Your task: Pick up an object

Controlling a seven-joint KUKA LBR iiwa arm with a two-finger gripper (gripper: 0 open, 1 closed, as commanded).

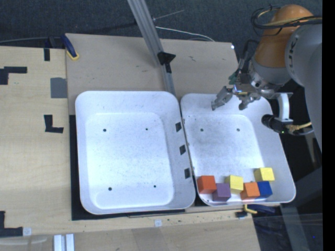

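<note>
The objects for picking are six small blocks grouped along the near edge of the right bin (272,140). From left to right: an orange block (207,183), a purple block (223,191) just beside and slightly nearer than it, a yellow block (236,183), a second orange block (251,190), a blue block (264,189) touching that orange block on its right, and a second yellow block (265,174) just behind the blue one. All six sit flat on the bin floor, close together, with the purple and blue blocks nearest the bin's front wall.

The gripper (230,102) is positioned over the far edge of the same bin, well apart from the blocks. Its two fingers are spread apart with visible space between them. Nothing sits between the fingers, and they touch no block. The grey arm with its orange band (280,38) enters from the right, above the bin's far right corner.

The floor of the right bin between the gripper and the blocks is bare white, lightly speckled. The left bin (84,140) adjoins the right bin along a shared middle edge marked by small dark clips (182,149). A metal pole (146,22) slants across the bench (104,67) behind the bins, ending near the far end of the shared edge.
</note>
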